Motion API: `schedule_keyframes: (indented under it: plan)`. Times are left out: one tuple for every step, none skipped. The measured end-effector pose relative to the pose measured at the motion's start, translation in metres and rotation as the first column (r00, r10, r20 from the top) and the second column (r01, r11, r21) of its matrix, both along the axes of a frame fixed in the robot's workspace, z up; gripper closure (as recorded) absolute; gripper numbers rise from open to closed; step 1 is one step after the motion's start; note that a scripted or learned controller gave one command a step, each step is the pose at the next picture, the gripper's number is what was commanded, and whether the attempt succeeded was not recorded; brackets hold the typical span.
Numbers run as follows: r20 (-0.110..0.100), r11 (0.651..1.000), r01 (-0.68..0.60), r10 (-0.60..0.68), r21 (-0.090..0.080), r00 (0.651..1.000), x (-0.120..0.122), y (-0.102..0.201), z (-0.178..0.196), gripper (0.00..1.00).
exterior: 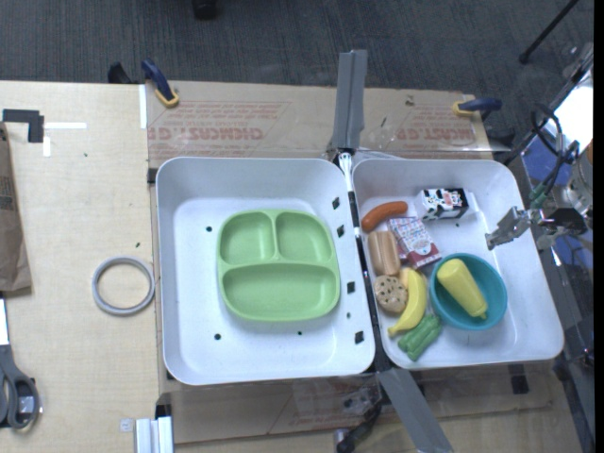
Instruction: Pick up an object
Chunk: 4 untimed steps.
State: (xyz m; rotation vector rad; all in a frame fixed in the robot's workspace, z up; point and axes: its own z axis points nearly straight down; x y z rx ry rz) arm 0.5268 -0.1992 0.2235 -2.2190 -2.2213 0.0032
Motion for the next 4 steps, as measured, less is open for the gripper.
schedule_keyframes:
  plan:
    - [0.0, 0.995, -0.103, 0.103, 0.006, 0.995, -0.037, -0.012, -0.129, 0.0]
    - [0.001, 0.998, 0.064, -0.064, 0.0, 0.998, 0.023, 0.009, -0.132, 0.0]
    - [-0.003, 0.898, 0.439, -0.439, 0.003, 0.898, 0.004, 0.002, -0.132, 0.0]
    - [0.003, 1.0, -0.02, 0.02, -0.002, 1.0, 0.083, 0.006, -0.105, 0.0]
